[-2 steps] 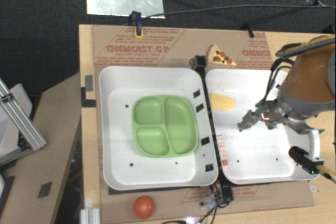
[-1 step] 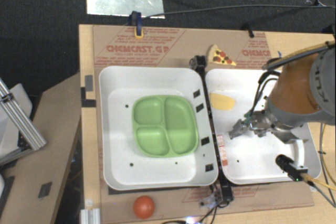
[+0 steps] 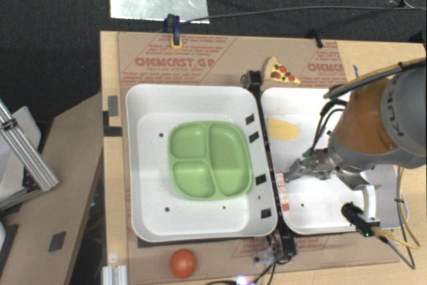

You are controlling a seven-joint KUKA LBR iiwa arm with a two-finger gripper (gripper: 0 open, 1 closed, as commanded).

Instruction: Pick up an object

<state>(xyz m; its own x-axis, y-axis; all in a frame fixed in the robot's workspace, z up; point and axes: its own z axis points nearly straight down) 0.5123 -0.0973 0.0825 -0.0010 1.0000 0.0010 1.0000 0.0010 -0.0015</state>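
The gripper [image 3: 293,170] hangs low in the right bin [image 3: 313,220], near its left wall; whether it is spread or closed, I cannot tell. The nearest candidate, a yellow piece [image 3: 283,129], lies apart from it toward the bin's back, so a close here probably catches nothing or scrapes the wall.

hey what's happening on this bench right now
A grey and orange robot arm reaches from the right over the right bin, its gripper low near the bin's left side. A yellow oval piece lies in that bin, apart from the gripper. A green divided plate sits in the left bin.
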